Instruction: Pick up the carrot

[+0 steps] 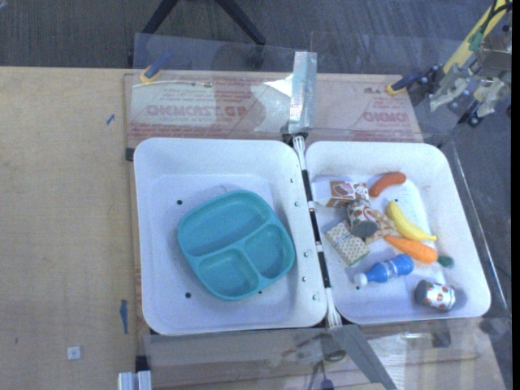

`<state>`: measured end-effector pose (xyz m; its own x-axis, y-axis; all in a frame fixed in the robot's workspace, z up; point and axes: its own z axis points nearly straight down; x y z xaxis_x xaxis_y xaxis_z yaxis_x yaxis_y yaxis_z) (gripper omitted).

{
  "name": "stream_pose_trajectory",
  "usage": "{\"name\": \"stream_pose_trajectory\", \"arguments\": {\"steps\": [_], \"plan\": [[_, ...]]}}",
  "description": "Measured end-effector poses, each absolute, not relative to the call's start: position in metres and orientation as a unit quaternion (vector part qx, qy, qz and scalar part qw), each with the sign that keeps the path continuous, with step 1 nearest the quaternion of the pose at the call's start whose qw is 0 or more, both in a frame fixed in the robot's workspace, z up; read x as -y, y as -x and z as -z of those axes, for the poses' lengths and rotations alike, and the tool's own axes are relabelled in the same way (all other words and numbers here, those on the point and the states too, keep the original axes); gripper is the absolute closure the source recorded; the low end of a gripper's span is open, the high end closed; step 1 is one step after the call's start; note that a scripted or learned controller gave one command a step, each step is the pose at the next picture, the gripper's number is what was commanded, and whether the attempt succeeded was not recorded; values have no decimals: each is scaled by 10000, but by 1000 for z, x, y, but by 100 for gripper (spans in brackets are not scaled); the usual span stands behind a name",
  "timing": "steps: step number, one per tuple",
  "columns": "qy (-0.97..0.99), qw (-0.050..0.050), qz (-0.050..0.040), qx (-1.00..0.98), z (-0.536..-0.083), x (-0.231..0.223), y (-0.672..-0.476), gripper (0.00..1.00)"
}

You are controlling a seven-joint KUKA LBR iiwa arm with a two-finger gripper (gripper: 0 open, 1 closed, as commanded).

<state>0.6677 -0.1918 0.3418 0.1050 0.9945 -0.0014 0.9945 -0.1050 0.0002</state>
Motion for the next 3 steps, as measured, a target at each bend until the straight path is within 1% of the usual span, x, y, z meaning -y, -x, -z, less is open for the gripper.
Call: {"name": "stream_pose_trajectory", "arguments": {"steps": [1, 2, 3], "plan": [[-6649, -11, 7, -7470, -257, 167, -667, 0], [-6300, -10, 5, -7766, -210, 98, -667, 0], [-5680, -13, 5, -8230, -184, 40, -667, 0]]}}
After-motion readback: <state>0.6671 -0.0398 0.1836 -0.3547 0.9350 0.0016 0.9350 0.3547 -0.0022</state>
